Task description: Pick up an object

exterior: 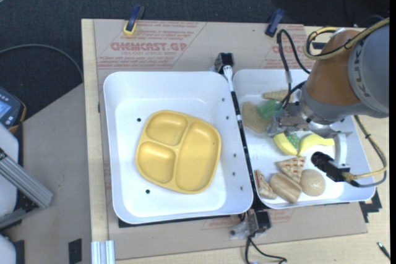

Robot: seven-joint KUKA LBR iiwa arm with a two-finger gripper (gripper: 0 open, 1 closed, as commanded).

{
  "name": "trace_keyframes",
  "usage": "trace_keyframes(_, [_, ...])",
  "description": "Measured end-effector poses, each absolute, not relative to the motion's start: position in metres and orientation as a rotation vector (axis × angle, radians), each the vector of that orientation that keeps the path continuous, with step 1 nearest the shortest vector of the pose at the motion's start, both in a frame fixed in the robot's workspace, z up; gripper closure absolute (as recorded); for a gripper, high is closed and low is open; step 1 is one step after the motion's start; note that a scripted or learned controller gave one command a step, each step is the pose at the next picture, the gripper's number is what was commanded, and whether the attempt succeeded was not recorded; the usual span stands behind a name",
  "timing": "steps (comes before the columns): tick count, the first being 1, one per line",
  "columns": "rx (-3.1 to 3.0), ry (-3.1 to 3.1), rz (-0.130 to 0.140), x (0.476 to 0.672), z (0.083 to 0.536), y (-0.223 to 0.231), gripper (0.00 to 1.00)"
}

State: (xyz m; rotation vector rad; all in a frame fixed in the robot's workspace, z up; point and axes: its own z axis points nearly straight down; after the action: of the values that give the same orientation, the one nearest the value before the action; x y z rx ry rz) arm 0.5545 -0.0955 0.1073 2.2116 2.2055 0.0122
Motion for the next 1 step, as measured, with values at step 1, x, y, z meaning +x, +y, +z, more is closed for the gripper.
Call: trace_keyframes(1, [2.220,2.217,0.003,0.5562,0.1519,-0.1018,1.00])
